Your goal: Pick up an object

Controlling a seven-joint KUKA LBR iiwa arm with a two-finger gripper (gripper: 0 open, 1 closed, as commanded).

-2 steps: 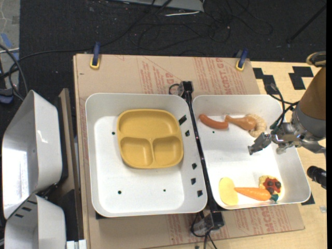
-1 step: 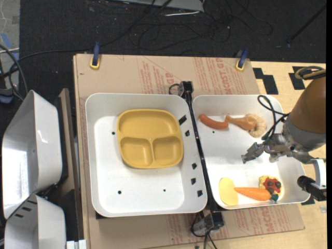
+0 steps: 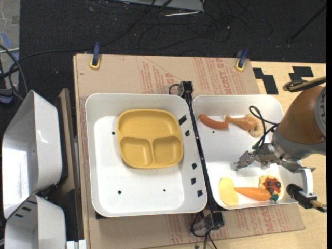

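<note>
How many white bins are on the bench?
2. The left bin holds a yellow plate; the right bin beside it holds toy food, with the gripper over it.

We see a dark speckled floor [image 3: 46,19] along the top of the frame, crossed by black cables [image 3: 52,51]. A cardboard-covered bench [image 3: 207,74] fills the middle, pinned by two yellow clamps [image 3: 95,62] at its upper edge.

Orange carrot [image 3: 252,193] lying flat, right bin's near edge.
</note>
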